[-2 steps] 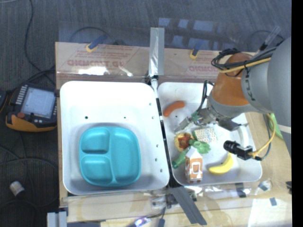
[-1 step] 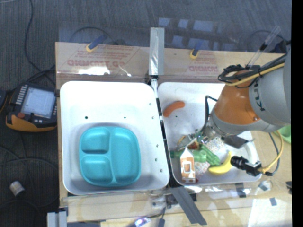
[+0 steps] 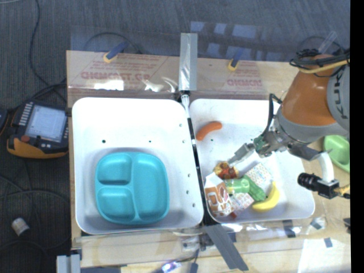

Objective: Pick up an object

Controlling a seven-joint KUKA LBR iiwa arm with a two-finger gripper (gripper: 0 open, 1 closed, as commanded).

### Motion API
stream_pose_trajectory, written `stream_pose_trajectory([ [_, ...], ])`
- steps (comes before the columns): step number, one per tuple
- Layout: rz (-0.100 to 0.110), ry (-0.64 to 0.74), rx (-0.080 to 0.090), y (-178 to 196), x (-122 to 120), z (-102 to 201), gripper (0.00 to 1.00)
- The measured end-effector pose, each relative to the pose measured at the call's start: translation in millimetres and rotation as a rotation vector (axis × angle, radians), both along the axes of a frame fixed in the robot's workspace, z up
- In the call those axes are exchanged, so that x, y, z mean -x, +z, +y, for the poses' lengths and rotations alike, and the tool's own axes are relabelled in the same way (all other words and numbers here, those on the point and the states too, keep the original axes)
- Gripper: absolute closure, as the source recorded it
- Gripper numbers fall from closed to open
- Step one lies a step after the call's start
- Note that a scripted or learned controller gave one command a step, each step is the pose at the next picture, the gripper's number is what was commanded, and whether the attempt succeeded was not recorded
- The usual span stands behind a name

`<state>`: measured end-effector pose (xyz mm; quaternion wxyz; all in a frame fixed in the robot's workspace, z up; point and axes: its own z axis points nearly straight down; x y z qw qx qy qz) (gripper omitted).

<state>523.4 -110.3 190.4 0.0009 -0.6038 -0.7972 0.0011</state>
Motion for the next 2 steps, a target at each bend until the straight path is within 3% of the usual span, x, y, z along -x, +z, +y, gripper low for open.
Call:
stream_pose_trajectory([
  [1,-0.001,-0.017,-0.002,-97,13,9,0.0],
  [2,0.0,-0.201,0.003,-47,-66,-26,0.0],
])
